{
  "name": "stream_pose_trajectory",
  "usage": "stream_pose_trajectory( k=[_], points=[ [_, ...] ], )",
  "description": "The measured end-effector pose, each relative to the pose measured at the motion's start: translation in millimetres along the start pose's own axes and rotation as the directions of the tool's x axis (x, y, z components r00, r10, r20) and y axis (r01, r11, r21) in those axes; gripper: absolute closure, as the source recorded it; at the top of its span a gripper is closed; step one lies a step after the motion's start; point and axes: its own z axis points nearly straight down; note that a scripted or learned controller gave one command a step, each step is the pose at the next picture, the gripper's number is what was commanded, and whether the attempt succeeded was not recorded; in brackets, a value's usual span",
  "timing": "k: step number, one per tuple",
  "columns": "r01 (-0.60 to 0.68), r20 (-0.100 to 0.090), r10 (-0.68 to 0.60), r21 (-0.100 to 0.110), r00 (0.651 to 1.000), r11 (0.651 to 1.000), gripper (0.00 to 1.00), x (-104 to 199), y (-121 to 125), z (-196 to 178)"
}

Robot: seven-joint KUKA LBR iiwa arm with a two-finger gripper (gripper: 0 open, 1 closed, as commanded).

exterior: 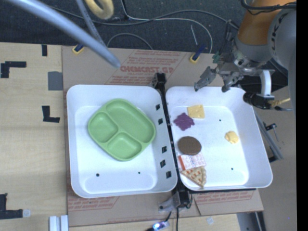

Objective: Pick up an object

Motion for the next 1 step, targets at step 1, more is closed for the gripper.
stream_pose_trajectory(
  k=[1],
  points=[
    [0.003, 0.001, -0.003, -0.013, 1.0, 1.0, 0.0, 0.3, 2.1, -8.2]
  ],
)
